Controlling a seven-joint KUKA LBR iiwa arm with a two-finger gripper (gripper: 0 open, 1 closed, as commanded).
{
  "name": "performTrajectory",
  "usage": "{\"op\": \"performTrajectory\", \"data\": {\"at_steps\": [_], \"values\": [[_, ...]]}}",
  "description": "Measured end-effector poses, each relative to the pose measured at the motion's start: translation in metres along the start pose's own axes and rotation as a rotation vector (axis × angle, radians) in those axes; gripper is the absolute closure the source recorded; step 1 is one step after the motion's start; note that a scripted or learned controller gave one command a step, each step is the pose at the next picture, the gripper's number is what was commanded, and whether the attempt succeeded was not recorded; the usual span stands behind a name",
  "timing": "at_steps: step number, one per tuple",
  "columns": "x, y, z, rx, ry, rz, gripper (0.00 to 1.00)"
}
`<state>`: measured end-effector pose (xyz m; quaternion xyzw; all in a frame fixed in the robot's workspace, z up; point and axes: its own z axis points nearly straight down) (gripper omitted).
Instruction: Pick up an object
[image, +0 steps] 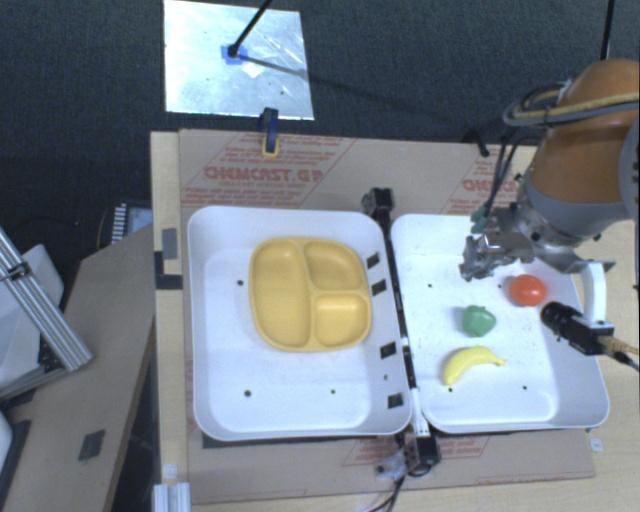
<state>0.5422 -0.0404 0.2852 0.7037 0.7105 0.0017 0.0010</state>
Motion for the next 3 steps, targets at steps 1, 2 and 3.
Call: {"op": "performTrajectory", "data": {"at_steps": [1,2,3], "values": [[0.044,0.018,0.002,0.000,0.000,0.000,1.00],[0.103,0.033,0.017,0.002,0.001,-0.001,1.00],[0.141,0.057,0.032,0.001,-0.001,0.002,1.00]]}}
